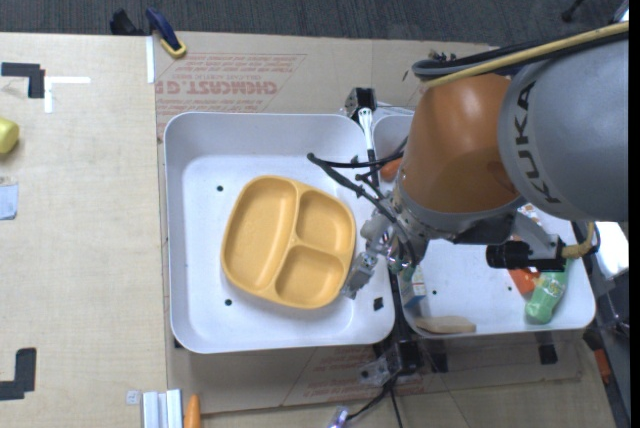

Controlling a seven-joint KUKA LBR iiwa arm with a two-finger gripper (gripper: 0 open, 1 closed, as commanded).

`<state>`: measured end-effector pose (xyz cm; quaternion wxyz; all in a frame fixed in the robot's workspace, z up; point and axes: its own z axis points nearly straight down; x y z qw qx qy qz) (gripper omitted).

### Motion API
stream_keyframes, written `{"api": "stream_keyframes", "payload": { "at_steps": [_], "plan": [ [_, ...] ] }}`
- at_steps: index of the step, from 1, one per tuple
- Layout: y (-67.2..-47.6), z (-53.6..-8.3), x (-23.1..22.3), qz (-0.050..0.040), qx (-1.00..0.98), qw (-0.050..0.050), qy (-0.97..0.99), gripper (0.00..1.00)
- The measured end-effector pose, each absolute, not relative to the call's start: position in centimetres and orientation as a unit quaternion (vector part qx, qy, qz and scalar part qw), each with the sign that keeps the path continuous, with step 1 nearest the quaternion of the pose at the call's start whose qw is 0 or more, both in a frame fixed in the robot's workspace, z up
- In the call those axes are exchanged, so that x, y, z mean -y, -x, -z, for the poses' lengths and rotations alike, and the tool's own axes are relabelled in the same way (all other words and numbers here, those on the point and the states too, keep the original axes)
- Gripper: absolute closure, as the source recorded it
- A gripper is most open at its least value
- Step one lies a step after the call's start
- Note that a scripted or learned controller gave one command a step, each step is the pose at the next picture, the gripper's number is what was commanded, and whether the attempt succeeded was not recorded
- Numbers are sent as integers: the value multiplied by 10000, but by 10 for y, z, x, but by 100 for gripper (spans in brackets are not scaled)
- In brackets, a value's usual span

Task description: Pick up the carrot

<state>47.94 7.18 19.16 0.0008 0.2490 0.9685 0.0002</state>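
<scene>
One yellow divided plate [288, 242] in the left bin [190, 246].

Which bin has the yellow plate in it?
The left bin: the yellow three-compartment plate lies on its floor. The right bin holds small items instead, like a green bottle.

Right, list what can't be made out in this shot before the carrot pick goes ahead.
- Carrot: no whole carrot is identifiable. Orange bits and peek out beside the arm in the right bin; too little shows to name them.
- Right bin: mostly covered by the arm.
- Gripper: at the yellow plate's right edge in the left bin, too small and cable-cluttered to judge.
- Green object: partly hidden, type unclear.
</scene>
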Motion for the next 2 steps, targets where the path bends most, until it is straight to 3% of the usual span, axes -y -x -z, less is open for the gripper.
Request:
{"api": "stream_keyframes", "payload": {
  "at_steps": [1, 2],
  "plan": [
    [-478, -113, -109, 6, -9691, -4, -2468, 0],
    [-476, -120, -110, 22, -9690, -66, -2470, 100]
  ]
}}
